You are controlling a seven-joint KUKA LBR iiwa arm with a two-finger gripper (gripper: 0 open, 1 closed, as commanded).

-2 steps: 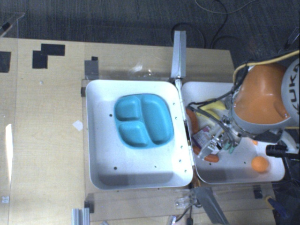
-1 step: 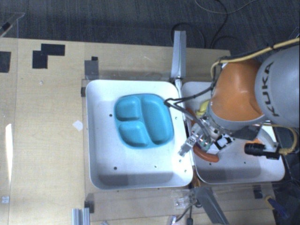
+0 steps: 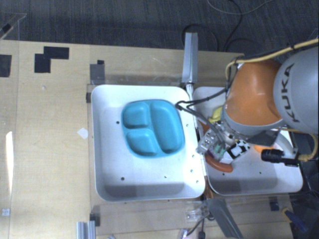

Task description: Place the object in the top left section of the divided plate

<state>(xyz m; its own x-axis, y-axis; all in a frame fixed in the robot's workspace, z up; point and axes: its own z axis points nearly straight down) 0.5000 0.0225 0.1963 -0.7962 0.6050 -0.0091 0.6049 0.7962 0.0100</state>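
The arm masks the right bin; gripper, finger state indeterminate, poised over reddish object, plate at 9 o'clock.

The divided plate lies in the left bin; the arm hangs over the right bin.

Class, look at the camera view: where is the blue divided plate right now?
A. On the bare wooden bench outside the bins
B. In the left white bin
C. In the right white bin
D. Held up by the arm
B: the blue divided plate lies flat on the floor of the left white bin, while the arm works over the right white bin.
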